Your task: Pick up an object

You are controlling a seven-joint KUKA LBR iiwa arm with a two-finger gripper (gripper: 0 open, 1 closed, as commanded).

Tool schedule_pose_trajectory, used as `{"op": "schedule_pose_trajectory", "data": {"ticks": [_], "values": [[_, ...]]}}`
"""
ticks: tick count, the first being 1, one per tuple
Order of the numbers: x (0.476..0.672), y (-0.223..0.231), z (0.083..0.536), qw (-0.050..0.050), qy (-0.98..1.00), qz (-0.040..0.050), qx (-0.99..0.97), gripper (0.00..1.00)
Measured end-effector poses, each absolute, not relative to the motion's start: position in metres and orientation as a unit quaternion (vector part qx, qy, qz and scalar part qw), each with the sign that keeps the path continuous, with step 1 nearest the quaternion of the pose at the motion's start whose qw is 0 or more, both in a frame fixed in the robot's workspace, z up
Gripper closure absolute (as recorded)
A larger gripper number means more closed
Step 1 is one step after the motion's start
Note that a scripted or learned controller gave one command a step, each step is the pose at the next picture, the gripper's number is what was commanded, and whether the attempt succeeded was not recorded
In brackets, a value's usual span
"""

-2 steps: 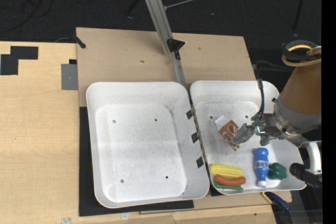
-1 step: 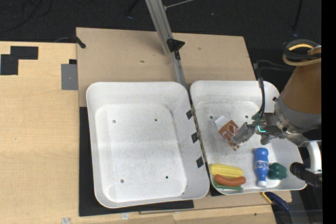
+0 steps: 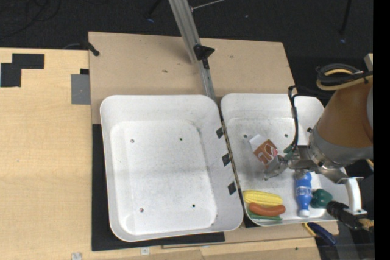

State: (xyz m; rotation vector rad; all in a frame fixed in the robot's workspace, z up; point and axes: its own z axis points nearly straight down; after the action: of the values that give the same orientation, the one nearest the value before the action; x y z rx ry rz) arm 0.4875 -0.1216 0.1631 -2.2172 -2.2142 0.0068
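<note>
The right bin (image 3: 262,108) holds a small brown and white packet (image 3: 264,151) near its middle. A yellow corn cob (image 3: 263,197) and a red-orange sausage-shaped toy (image 3: 267,210) lie at its front edge. A blue bottle with a white cap (image 3: 303,192) and a green lump (image 3: 321,196) lie at the front right. My gripper (image 3: 277,166) reaches in from the right, low over the bin floor just right of and below the packet. The arm's orange band (image 3: 344,119) hangs over the bin's right side.
The left bin (image 3: 161,167) sits beside the right one, with black clips (image 3: 225,159) along the shared rim. A metal rail (image 3: 183,15) slants up from the bins' back junction. Tan board lies behind and to the left.
</note>
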Motion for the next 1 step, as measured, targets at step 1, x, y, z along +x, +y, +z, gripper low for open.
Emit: {"op": "schedule_pose_trajectory", "data": {"ticks": [1], "values": [[0.4865,-0.1312,0.1097,0.004,-0.707,0.0023,-0.708,0.0]]}}
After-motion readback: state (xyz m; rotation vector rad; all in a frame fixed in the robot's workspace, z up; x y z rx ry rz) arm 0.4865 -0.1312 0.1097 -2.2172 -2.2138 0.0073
